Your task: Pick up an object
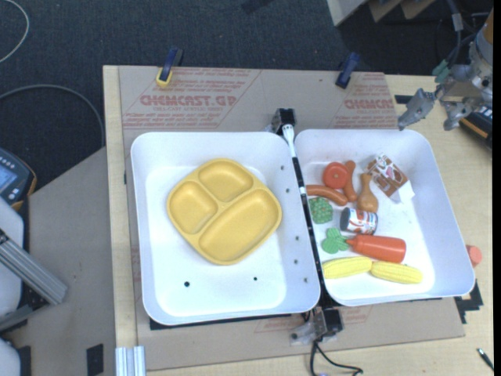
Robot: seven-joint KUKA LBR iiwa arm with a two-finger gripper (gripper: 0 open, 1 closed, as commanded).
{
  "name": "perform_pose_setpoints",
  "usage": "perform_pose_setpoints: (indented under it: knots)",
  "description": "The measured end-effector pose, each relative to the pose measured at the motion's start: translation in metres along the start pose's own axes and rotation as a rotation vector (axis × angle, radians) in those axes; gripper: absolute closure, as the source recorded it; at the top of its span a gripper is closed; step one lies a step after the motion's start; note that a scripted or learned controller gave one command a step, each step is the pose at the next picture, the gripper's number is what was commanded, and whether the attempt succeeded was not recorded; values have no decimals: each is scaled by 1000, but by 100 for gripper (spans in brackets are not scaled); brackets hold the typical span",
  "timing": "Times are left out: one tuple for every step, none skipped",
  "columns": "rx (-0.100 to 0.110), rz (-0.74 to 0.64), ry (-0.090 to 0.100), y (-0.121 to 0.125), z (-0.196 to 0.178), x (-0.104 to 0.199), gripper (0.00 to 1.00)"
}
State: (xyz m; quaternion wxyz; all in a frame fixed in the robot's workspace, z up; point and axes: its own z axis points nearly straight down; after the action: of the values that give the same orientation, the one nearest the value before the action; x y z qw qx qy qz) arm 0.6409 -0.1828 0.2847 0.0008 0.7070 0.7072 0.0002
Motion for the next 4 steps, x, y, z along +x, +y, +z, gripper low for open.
perform_pose_setpoints:
  knots:
    - [-16, 0, -6, -35, 177, -1, 0]
    - [-14, 0, -6, -36, 180, -1, 0]
    - [-14, 0, -6, -36, 180, -1, 0]
    - [-14, 0, -6, -36, 180, -1, 0]
